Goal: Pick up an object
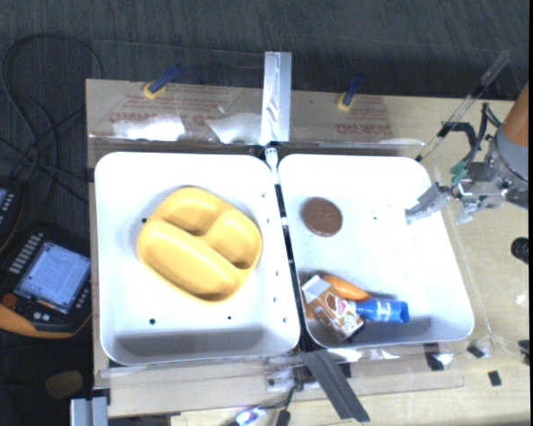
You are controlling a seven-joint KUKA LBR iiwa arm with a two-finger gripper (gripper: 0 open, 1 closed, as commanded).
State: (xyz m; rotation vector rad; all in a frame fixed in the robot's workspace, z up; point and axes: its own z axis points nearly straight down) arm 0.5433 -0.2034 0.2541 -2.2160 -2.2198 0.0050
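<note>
A large yellow lumpy object (198, 242) lies in the left bin (124, 335). In the right bin (444, 282), a brown round disc (322, 216) sits near the back left. At the front left of that bin, an orange piece (345, 287), a printed packet (331, 313) and a small blue bottle (384, 311) lie huddled together. My gripper (437, 199) hangs over the right bin's back right rim, well apart from all of these. I see nothing in it.
Clear plastic bags (186, 118) with yellow-blue clips lie on the board behind the bins. A metal divider post (275, 96) stands at the back between the bins. Handheld pendants (44, 278) and cables lie on the floor at left.
</note>
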